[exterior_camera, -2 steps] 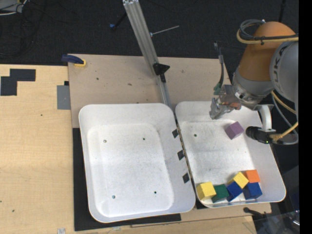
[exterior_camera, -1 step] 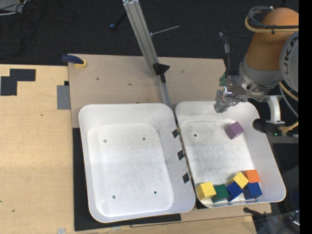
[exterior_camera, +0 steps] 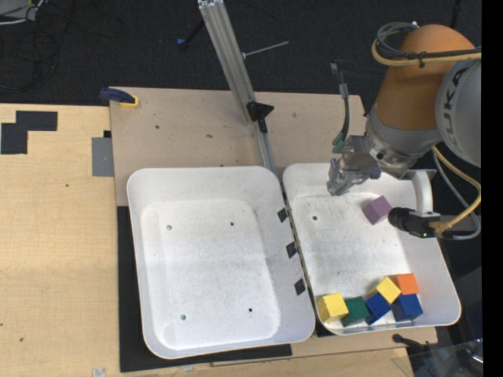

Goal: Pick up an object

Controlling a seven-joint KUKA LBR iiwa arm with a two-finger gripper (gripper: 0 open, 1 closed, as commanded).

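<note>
- Purple block lies alone in the right bin, just beside the hand.
- Hand hovers near the bin's far edge; its grip state, can't tell.
- Nothing lifted yet; whole pick remains.

The table is pale wood-grain board, with a plainer tan panel laid across its far middle. Two shallow white bins sit side by side on a black mat: the left bin toward the centre, the right bin at about 4 o'clock, their inner rims touching or nearly so. A slanted aluminium rail rises from the tan panel at 12 o'clock. Near the panel's 10 o'clock corner lies a small blue and yellow clamp. At 9 o'clock, the wood carries black stepped patches and a grey rectangle just beside the panel's edge.
</note>
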